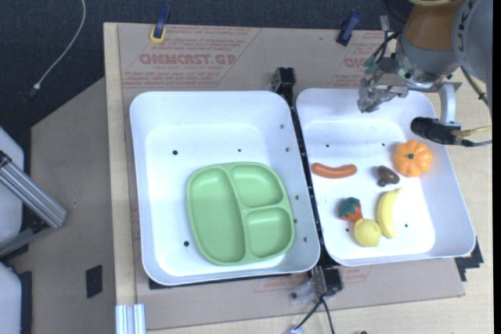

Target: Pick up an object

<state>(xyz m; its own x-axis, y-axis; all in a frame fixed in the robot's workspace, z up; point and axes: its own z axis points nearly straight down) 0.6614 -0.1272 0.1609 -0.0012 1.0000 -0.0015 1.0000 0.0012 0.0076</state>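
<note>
Dark blue carpet all around, with a brown board [235,51] on top of it carrying two shallow white bins side by side; the left bin [156,137] has a pale green divided plate [239,211] sitting in it, slightly turned; the right bin [337,121] has all the small stuff. There's a little sausage [334,170] near the bin's left wall, a small orange pumpkin [412,158] over at the right wall, a brownish lump [387,176] just beside the pumpkin's lower left, a banana [387,213] standing lengthwise below that, a lemon [367,232] touching the banana's lower end, and a red-orange thing with a green top [349,208] just above the lemon; can't tell what that one is. The gripper [374,99] hangs over the far edge of the right bin, well apart from every item; honestly can't tell how its jaws stand at this size, but nothing is between them that I can see.
</note>
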